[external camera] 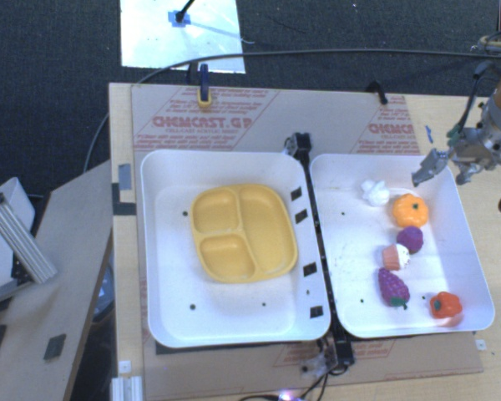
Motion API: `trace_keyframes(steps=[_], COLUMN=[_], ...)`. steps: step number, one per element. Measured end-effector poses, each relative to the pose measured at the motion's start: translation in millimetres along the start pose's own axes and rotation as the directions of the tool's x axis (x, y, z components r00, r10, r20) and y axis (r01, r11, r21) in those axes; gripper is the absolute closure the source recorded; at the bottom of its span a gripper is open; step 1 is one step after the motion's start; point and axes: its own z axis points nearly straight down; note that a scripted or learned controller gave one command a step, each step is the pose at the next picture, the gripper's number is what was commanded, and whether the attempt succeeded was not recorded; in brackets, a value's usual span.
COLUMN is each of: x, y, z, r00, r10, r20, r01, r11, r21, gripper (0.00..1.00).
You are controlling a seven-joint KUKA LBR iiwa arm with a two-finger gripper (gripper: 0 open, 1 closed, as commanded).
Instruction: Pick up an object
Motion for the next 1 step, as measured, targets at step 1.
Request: trace_keyframes(steps=[1], x=[0.9], y=[2.6], z=[-8.2], r00=[1.000], r10=[-0.003], r20=[0.003], r01=[0.003], r11=[1.000], r21=[-0.012], gripper=[0.00])
